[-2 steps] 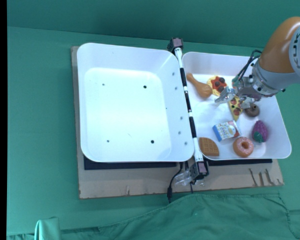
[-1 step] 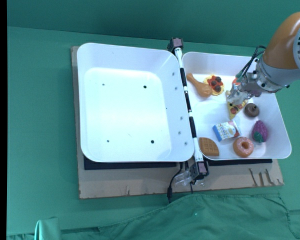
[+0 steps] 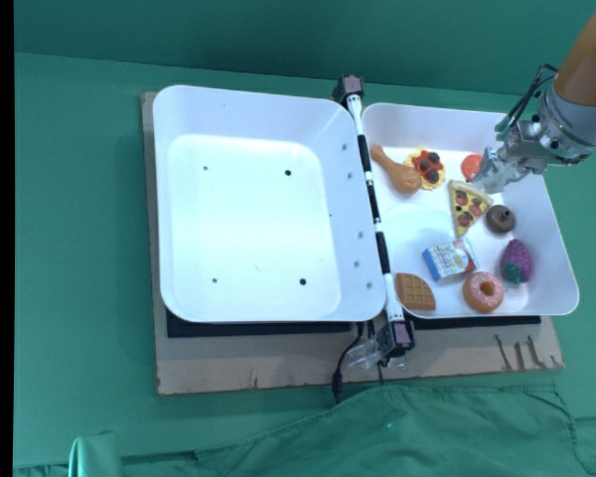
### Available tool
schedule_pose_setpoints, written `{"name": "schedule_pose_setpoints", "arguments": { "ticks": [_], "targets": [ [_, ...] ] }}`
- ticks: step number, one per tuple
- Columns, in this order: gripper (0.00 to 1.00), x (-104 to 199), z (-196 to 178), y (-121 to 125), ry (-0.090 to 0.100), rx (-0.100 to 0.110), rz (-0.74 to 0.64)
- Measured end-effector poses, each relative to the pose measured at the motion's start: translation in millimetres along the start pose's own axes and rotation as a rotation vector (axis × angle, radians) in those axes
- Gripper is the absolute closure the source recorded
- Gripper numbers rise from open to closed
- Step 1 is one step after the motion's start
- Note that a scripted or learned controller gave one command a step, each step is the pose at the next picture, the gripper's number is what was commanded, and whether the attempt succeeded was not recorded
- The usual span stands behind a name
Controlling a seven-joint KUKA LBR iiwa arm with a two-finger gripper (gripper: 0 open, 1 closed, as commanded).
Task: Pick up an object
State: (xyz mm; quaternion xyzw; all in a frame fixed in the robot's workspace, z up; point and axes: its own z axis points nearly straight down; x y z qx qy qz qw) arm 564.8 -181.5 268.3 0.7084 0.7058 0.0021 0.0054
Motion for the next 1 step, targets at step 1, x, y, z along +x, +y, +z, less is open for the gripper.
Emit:
{"name": "schedule_pose_setpoints", "arguments": {
  "ticks": [1],
  "targets": [
    [1.00,-3.1,-67.2,0.9,-0.001,-0.002,0.000]
  ]
}}
